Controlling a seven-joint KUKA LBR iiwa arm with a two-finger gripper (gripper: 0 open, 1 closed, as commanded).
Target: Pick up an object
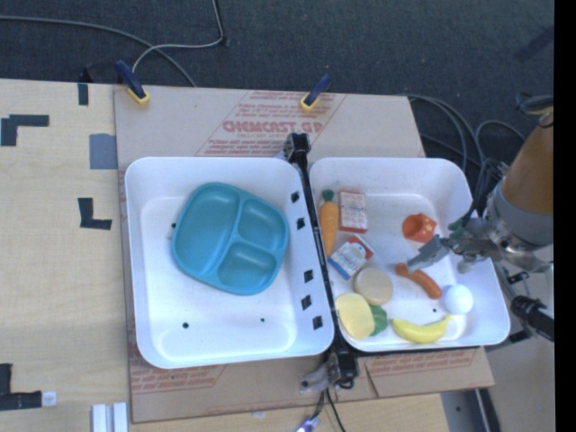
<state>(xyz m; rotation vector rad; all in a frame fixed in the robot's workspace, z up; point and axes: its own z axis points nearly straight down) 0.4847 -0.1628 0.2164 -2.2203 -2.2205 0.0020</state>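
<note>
Grey end effector [430, 257] low over right bin [396, 171], tips apart, gripping nothing. Sausage [419, 280] just beside, untouched. Pick not yet made; closing and lifting left.

The KUKA arm [526, 201] shows a grey body with an orange band above the wrist (a paler ring beneath), tapering to a dark two-finger gripper [430, 255].
</note>
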